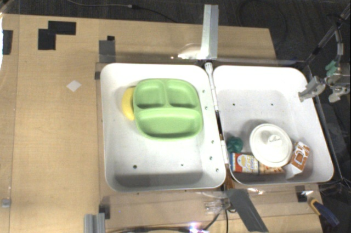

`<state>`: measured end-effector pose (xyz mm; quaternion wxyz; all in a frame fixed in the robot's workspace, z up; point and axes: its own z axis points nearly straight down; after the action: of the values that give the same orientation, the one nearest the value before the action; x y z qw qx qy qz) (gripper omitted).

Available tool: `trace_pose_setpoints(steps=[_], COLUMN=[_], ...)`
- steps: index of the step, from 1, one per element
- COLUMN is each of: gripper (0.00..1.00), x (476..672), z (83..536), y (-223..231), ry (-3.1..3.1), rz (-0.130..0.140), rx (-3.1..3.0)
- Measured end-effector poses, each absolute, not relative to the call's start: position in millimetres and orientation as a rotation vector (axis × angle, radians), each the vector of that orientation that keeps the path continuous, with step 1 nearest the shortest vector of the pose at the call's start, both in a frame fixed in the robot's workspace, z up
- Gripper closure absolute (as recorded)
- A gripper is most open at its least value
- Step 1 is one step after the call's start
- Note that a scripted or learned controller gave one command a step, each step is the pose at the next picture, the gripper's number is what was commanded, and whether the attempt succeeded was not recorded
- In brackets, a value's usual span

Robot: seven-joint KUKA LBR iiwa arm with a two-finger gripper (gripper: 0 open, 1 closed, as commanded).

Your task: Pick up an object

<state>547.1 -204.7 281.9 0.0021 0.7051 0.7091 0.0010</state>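
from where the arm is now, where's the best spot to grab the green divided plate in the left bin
Probably the long front rim of the green divided plate, coming straight down from above. It lies flat and face up in the left bin, so the raised lip is the only thin edge to pinch. The front edge has bare bin floor beside it, while a yellow object is tucked against the left edge.

The claw hangs at the camera view's right edge, arm barely showing.

grey metal end effector with teal fittings, thin cables.
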Motion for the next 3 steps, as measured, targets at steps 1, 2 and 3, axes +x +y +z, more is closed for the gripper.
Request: trace_pose_setpoints(steps=[1,2,3], gripper=[0.0,0.0,0.0], x=[579.9,581.8,608.0], z=[256,160,88], y=[-181,-111,-90], ry=[2.556,2.651,2.708], rz=[0.003,0.003,0.007], rx=[1.818,1.679,1.576])
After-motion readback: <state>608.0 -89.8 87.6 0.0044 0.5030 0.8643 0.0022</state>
